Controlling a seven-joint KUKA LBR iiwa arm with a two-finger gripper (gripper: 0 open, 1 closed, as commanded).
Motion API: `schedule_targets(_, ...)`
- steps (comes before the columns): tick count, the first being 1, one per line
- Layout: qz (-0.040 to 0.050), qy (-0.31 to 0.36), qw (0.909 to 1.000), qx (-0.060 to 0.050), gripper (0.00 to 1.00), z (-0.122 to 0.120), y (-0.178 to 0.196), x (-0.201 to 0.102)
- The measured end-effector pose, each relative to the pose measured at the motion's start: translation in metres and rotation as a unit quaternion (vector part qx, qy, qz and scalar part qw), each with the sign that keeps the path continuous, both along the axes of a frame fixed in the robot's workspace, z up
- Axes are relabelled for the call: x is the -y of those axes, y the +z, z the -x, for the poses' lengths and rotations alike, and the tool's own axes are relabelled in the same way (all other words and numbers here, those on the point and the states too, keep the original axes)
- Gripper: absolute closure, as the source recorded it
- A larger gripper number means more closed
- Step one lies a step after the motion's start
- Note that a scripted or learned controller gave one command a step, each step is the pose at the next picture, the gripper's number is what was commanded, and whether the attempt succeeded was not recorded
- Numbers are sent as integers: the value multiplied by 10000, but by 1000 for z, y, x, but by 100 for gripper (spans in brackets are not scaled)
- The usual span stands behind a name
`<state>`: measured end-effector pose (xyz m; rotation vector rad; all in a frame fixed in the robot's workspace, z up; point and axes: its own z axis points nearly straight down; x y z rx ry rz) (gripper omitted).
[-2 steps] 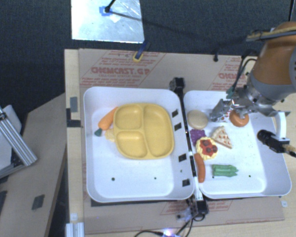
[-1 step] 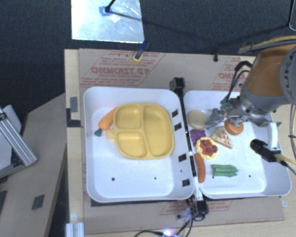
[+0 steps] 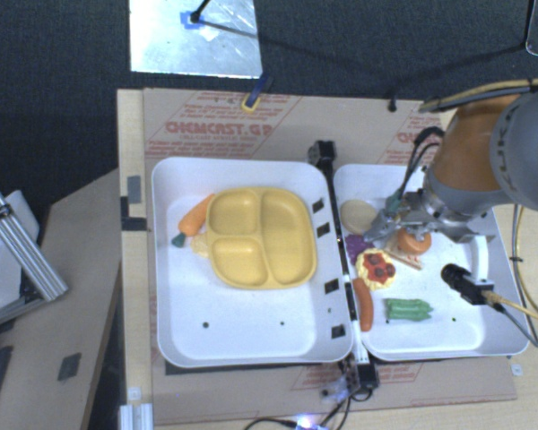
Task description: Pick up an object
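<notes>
From the camera view above the bench, the gripper (image 3: 403, 227) hangs low in the right bin (image 3: 448, 334), just up and to the right of the pizza slice (image 3: 377, 269). Whether it is clenched, released or grasping anything I cannot tell, since the wrist covers its tip. The likeliest target is the orange round toy (image 3: 413, 241), which lies directly right of the pizza slice and touches or nearly touches it, straight beneath the gripper. Close around the pizza slice crowd 4 more toys: a pale round piece (image 3: 359, 213) above it, a purple piece (image 3: 356, 244) at its upper left, a red sausage (image 3: 365, 304) below it and a green pod (image 3: 408, 309) at its lower right. Far left of the pizza slice, in the left bin (image 3: 184, 316), sit a yellow divided plate (image 3: 260, 237) and a carrot (image 3: 195, 215). The main risk is the crowding: a closing grasp could catch the pizza slice's edge with the orange toy, or push the toy aside. The toy's rounded top may also slip free as the arm lifts.
</notes>
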<state>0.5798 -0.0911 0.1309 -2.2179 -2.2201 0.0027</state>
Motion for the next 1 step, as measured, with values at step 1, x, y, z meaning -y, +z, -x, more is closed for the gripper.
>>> schedule_targets(1,13,-3,10000,56,0,-3,-18,1)
